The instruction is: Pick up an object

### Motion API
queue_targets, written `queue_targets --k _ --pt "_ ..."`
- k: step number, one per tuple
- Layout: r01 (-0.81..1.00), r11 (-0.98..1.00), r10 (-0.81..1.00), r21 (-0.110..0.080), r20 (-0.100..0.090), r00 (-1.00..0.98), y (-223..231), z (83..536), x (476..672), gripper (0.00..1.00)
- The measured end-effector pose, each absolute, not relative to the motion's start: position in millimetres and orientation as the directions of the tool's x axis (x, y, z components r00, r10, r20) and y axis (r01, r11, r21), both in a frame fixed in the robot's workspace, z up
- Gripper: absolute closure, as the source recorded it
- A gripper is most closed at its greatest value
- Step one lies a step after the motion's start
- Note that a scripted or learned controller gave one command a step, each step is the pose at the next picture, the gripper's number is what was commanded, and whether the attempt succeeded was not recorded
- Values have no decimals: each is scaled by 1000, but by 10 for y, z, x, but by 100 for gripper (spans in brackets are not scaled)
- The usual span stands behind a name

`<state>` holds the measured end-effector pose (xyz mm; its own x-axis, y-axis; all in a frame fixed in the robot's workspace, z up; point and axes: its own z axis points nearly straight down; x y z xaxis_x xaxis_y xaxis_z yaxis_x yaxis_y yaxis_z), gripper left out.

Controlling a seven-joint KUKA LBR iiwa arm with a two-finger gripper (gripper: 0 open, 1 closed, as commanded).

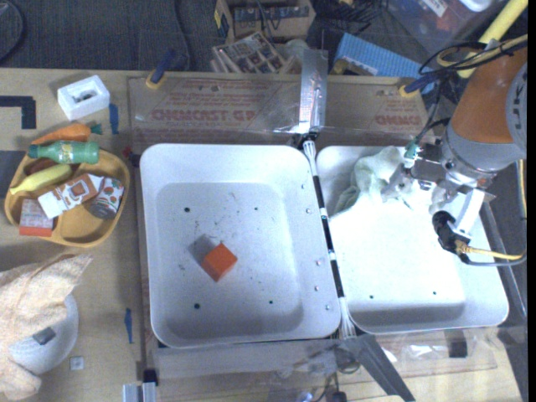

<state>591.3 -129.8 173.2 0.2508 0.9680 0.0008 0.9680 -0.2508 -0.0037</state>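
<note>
An orange cube (220, 261) lies in the left bin (167, 182), a little left of its middle, with a grey shadow on its upper left side. In the far left corner of the right bin (419, 308) lies a crumpled pale green and white cloth (367, 177). My gripper (405, 181) hangs low over the far part of the right bin, right against the cloth's right edge. The grey wrist and orange band (492, 99) rise behind it to the right. The cloth and wrist hide how the gripper stands.
A yellow bowl (77, 233) of toy food stands left of the bins, with a beige cloth (33, 296) below it. A small white box (84, 95) sits at the far left. A yellow cable (494, 258) loops off the wrist over the right bin's rim.
</note>
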Motion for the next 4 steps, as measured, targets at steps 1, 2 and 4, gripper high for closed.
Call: queue_targets --k 1,2,4 --pt "993 -118 993 4 -3 118 -1987 1556 6225 0" --pt "1000 -24 1000 9 -4 24 -1894 914 6702 0" --pt "992 125 992 11 -5 -125 -1926 918 6577 0"
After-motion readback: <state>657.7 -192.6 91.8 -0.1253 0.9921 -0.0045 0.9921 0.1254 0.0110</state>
